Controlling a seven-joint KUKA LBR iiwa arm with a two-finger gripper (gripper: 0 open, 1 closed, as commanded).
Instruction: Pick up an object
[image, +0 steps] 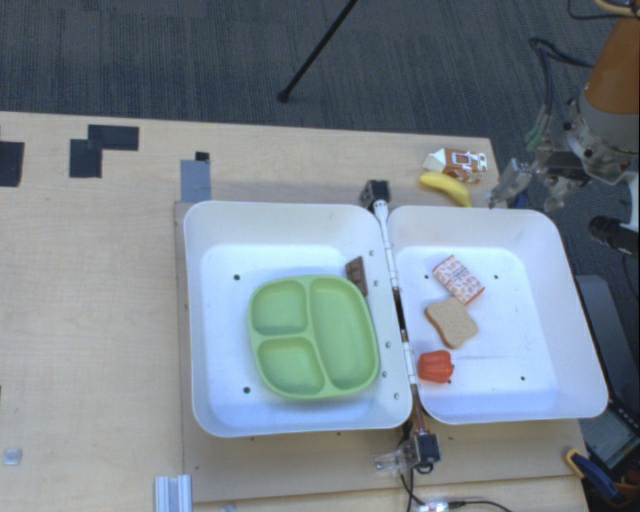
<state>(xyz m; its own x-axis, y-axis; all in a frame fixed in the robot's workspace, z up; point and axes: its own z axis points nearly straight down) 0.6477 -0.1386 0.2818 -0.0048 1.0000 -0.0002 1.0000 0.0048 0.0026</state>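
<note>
The right bin (540, 300) holds a red-and-white patterned box (458, 279), a slice of toy bread (451, 323) and a red toy pepper (435, 367). They lie in a row down the bin's left half. My gripper (528, 190) hangs above the right bin's far right corner, up and to the right of these objects. Its fingers are spread open with nothing between them. The orange band of the arm (612, 75) rises at the top right.
A green divided plate (312, 338) lies in the left bin (215, 330), with a small brown piece (355, 270) by the divider. Behind the bins on the bench lie a toy banana (445, 187) and a small carton (462, 160).
</note>
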